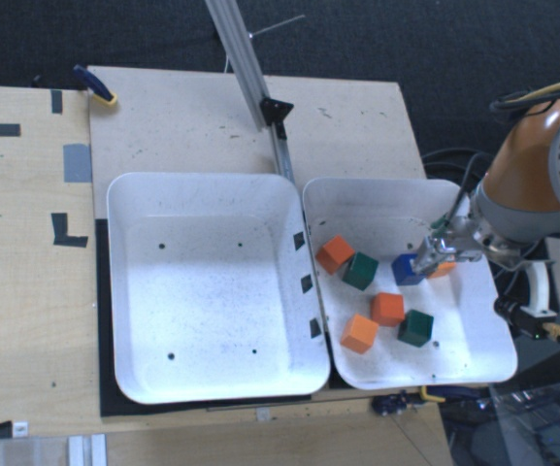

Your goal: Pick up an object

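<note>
**Gripper low over the blue block in the right bin**

The blue block (406, 270) lay in the right bin (474, 357), toward its right side and about midway down. The gripper (433, 256) sat directly against the block's right edge, low in the bin, and whether its fingers were spread or pinching the block could not be told from this slanted view. Just right of the blue block, partly hidden under the gripper, a small orange piece (444, 269) showed.

Further left in the same bin, an orange block (335, 253) and a dark green block (360, 271) lay touching each other near the bin's left wall. Below them sat a red-orange block (387, 308), with another orange block (360, 333) just down-left of it and a second green block (415, 328) just down-right. These three were close together, apart from the blue block.

The arm (522, 178) came in from the right, its orange band above the grey wrist, bent down over the bin's right rim.

The left bin (124, 260) stood side by side with the right one, their rims meeting in the middle. Both rested on the pale wooden desk (27, 289). A slanted metal rail (241, 47) ran from the top of the view down to the junction of the bins, and a blue-and-yellow clamp (95, 85) lay near the desk's upper left.
</note>
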Robot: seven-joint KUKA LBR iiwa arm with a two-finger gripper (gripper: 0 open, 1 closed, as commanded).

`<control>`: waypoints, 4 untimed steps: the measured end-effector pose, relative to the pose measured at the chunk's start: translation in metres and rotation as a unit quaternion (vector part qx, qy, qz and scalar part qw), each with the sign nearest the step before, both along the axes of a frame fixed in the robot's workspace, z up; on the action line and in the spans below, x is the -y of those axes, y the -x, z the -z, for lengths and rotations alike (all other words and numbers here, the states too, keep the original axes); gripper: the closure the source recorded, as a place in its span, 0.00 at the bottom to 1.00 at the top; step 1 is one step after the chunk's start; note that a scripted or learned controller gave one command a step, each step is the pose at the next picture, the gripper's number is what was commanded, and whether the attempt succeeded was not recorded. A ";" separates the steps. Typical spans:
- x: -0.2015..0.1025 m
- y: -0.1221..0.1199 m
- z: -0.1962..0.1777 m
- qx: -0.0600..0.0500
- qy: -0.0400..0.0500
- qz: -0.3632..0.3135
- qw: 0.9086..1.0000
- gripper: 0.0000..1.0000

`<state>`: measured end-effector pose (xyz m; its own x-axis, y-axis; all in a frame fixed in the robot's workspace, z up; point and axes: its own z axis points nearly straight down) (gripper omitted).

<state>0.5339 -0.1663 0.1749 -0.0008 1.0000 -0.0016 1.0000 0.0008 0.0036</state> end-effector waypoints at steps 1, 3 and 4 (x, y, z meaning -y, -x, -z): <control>0.008 0.003 -0.059 0.001 0.000 0.000 1.000 1.00; -0.043 -0.001 -0.049 -0.003 -0.001 -0.002 1.000 1.00; -0.092 -0.005 -0.042 -0.003 -0.002 -0.003 1.000 1.00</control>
